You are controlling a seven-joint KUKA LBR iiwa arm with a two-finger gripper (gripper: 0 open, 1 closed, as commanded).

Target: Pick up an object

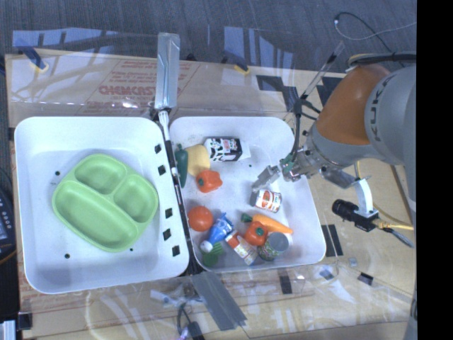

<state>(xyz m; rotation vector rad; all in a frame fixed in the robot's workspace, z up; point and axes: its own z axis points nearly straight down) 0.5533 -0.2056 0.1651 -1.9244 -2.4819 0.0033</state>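
Observation:
The right bin [306,211] holds several toy groceries. Among them are a cow-patterned carton [224,149], a yellow piece [197,159], a green pepper [182,165] and an orange-red pepper [208,181]. Nearer the front lie a red tomato [200,218], a blue-and-white bottle [217,233], a carrot [271,224] and a silver can [275,245]. A red-and-white can [267,200] lies on its side. My gripper [266,179] hangs low over the bin's right half, just above and beside that can. Nothing is seen held in it.
The left bin [35,261] holds a green divided plate [106,200]. A grey divider [167,76] runs between the bins. A black cable plug [352,214] hangs by the arm outside the right bin's wall.

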